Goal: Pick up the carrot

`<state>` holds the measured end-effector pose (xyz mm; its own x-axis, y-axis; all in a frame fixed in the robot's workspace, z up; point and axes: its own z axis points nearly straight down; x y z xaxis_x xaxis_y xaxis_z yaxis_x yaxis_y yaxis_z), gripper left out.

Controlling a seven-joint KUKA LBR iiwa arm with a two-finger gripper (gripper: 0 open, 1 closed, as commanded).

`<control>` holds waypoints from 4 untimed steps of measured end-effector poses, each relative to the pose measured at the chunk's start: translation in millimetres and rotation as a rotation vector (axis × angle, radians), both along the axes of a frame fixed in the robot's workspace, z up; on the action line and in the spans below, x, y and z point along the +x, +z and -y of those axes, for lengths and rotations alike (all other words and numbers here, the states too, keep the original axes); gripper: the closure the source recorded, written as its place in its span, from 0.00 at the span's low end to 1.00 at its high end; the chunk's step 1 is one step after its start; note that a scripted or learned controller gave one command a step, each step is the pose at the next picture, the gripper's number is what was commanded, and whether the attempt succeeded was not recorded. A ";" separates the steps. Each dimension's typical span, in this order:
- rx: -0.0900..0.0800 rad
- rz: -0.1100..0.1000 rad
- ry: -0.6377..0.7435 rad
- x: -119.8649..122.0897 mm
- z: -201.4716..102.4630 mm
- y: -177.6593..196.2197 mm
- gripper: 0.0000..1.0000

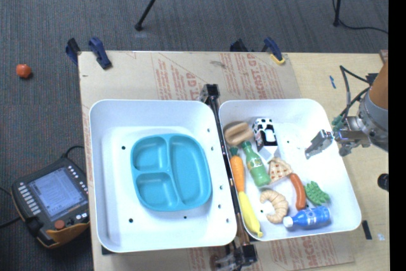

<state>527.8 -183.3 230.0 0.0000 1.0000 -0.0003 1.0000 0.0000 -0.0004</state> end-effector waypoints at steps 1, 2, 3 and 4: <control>0.003 -0.004 -0.096 -26.9 -31.4 -143.1 0.00; 0.004 -0.005 -0.105 -27.2 -29.8 -133.4 1.00; 0.002 -0.003 -0.415 -52.1 -108.5 -42.9 1.00; 0.001 -0.004 -0.711 -52.3 -145.0 -43.0 1.00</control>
<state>475.5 -38.3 187.0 0.6525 0.7578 -0.0009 0.7578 -0.6525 -0.0041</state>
